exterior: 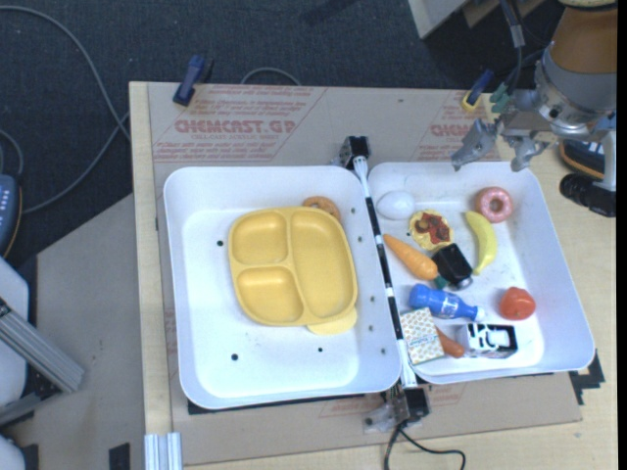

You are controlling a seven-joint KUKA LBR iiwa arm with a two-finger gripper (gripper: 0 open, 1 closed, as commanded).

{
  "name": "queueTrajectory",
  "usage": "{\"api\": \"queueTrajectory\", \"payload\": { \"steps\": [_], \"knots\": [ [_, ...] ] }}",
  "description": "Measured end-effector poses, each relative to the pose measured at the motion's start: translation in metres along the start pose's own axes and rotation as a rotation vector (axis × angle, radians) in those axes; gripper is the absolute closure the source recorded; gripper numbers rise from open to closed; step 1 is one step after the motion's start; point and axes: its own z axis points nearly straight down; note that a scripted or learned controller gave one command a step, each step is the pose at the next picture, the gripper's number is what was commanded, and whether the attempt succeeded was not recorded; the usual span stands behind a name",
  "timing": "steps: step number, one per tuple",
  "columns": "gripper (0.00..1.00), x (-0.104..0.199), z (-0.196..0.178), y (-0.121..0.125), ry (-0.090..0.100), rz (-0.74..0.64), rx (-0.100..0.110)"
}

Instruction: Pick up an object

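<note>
The gripper (pixel 500 152) hangs spread and empty above the right bin's (pixel 560 253) far rim — next, descend onto the doughnut (pixel 493 204).

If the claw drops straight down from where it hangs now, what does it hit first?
Probably the right bin's far rim or bare floor just inside it, near the donut. The claw hangs above that edge; depth is unclear from this slant.

1. A dark carpeted floor (pixel 118 27) is surrounding the bench on the left and top.
2. A thin grey cable (pixel 73 42) is curving across that carpet at upper left.
3. A cardboard sheet (pixel 245 125) printed with red lettering is covering the bench top.
4. A blue clamp (pixel 189 79) is gripping the sheet's upper left edge.
5. Even light is falling from overhead.
</note>
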Motion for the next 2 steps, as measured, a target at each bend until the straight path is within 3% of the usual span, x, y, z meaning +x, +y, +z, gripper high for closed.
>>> {"api": "queueTrajectory", "payload": {
  "steps": [1,2],
  "knots": [
    [0.00,0.028,0.087,-0.057,0.001,0.000,0.003],
    [0.00,0.007,0.192,-0.080,-0.001,0.001,-0.001]
  ]
}}
